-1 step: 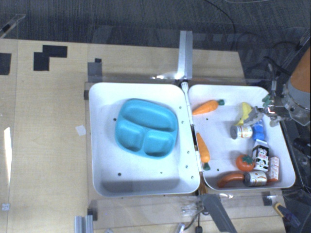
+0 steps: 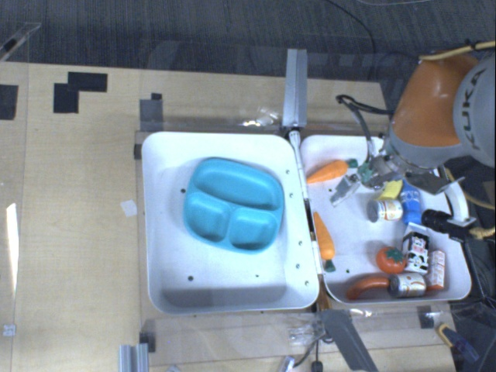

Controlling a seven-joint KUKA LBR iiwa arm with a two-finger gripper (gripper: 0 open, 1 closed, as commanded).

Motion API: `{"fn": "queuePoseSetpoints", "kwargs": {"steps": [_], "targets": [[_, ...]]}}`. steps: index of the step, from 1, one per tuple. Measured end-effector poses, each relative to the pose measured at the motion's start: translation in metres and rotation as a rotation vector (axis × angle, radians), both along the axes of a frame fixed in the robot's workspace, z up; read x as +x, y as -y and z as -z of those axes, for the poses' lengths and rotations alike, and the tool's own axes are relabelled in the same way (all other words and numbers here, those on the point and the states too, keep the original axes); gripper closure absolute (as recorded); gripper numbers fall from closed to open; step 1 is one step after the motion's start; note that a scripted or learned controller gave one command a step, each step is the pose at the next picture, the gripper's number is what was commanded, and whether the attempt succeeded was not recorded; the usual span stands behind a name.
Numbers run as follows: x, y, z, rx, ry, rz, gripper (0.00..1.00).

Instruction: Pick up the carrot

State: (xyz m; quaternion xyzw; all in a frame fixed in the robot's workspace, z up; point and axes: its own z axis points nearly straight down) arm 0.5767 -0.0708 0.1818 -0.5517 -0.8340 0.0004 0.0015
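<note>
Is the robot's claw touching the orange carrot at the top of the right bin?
Cannot tell. In the camera view the claw sits right at the green end of the orange carrot, with no plain gap or contact.

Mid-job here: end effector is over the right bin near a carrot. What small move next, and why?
Probably ease the end effector a little left and down toward the carrot lying at the top left of the right bin. It hangs just beside the carrot's green end, not over its body. A second carrot lies along the divider, farther off.

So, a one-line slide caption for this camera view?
Gripper hovers beside a carrot in the right bin; blue tray in the left bin.
</note>
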Motion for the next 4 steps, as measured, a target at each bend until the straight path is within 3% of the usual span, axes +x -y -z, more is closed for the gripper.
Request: {"fn": "queuePoseSetpoints", "kwargs": {"steps": [1, 2, 3, 4], "targets": [[0.038, 0.050, 0.002, -0.002, 0.006, -0.230, 0.00], [0.055, 0.026, 0.086, -0.001, 0.008, -0.673, 0.00], [0.058, 0.024, 0.077, -0.001, 0.013, -0.674, 1.00], [0.058, -0.019, -0.001, -0.001, 0.006, -0.155, 1.00]]}}
